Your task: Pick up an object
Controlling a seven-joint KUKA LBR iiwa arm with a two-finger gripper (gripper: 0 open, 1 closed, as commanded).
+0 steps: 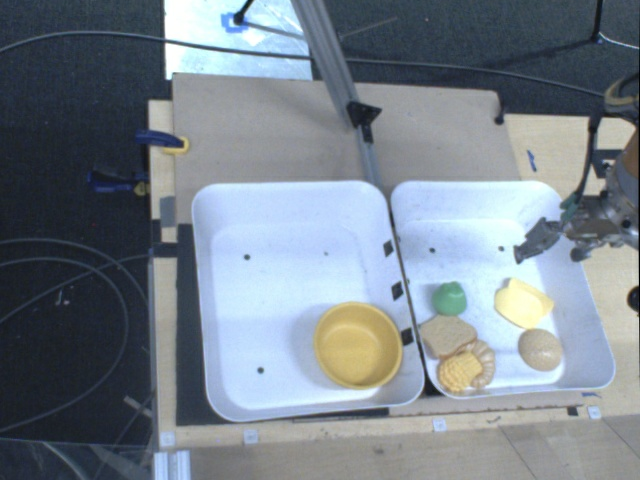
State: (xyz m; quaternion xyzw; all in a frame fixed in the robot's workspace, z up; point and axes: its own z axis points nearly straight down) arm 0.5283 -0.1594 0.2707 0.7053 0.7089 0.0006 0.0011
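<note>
1 fixed camera looks down on the bench (300, 128) from above, at a slant rather than straight overhead. It stands far enough back to take in both white bins whole: the left bin (230, 218) and the right bin (470, 203) sit side by side in the lower middle of the frame (their near rims close to the bottom edge). Dark floor (70, 88) with cables fills the left and top. The arm (610, 218) enters from the right edge.
</note>
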